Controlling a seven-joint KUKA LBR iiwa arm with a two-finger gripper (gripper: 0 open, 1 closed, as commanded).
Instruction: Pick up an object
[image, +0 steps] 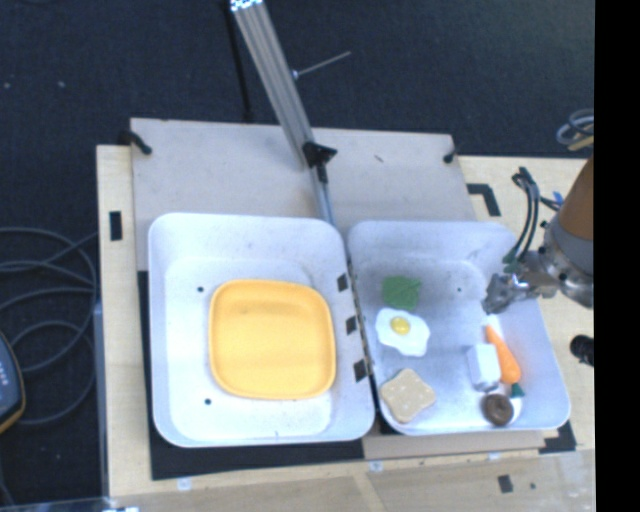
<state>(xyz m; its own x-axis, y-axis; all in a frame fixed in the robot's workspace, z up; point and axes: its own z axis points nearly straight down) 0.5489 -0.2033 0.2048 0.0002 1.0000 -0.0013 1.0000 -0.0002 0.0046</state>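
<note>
Flanking dark floor, pale bench (400, 160) w/ two white bins (170, 250)

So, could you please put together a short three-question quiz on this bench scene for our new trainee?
1. True or false: the yellow plate lies in the same bin as the fried egg.
2. Which item lies nearest the gripper?
A. slice of toast
B. carrot
C. green piece
3. Fill in: the brown round piece sits in the right bin's front-______ corner, as the camera sees it.

Key
1. False: the plate is in the left bin, the egg in the right one.
2. B
3. right
</note>
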